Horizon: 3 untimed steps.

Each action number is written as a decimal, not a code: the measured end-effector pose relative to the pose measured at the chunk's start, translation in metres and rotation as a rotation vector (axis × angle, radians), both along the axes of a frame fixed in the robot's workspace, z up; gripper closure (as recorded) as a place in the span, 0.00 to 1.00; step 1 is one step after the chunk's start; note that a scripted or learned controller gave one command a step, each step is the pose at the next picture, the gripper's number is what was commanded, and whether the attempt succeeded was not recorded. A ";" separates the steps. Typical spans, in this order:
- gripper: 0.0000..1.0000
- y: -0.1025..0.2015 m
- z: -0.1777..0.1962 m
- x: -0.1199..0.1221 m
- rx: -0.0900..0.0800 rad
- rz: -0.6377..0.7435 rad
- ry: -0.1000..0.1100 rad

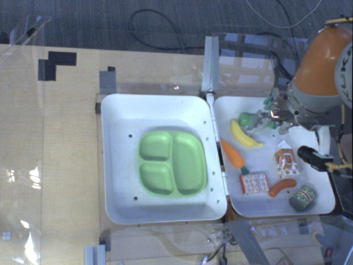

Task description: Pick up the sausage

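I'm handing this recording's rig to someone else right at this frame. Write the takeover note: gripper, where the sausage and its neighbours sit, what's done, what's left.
Gripper: over the upper part of the right bin, above the yellow banana and a green item. Nothing visibly held.
Sausage: lying in the right bin's lower area, between the red-and-white carton and the grey-green can, below the small printed box. Carrot lies by the bin's left wall.
Left bin holds the green divided plate.
Done: nothing yet; the sausage is untouched.
Left: move down-bin to the sausage, grasp, lift.
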<state>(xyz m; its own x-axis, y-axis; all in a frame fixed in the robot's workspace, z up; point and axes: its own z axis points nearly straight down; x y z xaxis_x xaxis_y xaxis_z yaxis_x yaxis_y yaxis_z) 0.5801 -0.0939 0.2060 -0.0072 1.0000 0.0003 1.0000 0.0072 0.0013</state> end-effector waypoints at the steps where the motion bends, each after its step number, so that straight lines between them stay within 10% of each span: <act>1: 0.00 0.010 -0.090 0.042 0.001 -0.100 0.001; 2: 0.00 0.001 -0.119 0.048 0.003 -0.236 -0.005; 3: 1.00 0.003 -0.108 0.051 0.005 -0.231 -0.010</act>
